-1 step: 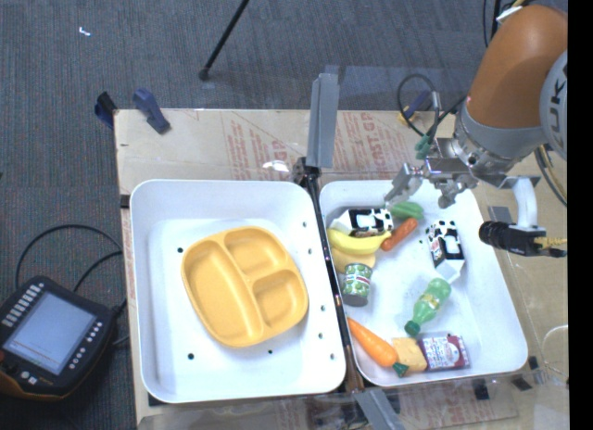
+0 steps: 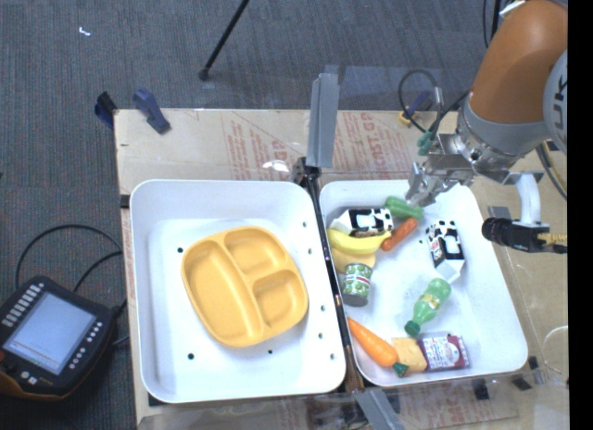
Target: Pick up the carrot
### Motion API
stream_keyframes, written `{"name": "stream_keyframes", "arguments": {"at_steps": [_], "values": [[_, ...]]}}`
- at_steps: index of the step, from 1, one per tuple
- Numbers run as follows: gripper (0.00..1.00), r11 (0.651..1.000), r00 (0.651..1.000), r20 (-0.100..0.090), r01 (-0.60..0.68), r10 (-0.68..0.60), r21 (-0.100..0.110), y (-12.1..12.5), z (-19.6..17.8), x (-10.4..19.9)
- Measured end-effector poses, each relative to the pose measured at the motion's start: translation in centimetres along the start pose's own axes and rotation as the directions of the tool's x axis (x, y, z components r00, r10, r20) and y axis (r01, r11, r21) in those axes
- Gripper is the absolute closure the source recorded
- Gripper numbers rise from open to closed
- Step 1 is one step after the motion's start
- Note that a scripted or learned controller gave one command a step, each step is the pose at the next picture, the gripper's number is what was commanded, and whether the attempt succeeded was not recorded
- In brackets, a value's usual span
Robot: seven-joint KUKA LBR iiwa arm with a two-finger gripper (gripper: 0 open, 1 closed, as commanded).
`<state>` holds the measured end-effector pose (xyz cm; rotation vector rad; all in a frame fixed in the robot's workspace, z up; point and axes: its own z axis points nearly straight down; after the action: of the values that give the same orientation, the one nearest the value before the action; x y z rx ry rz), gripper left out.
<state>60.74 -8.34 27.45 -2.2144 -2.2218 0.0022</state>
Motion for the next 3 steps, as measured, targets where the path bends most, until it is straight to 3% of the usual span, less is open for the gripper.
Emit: {"name": "stream_keyframes", "arguments": {"at_steps": [1,2,3], "values": [[0.0,1.0,1.0,0.0,-0.001,0.001,0.0,0.0,0.0,0.0],[0.0,1.0,1.0,0.0,-0.001,0.001,0.0,0.0,0.0,0.0],[0.0,1.0,1.0,0.001,0.025,-0.025,0.0,-9.0,6.0,0.3]]}}
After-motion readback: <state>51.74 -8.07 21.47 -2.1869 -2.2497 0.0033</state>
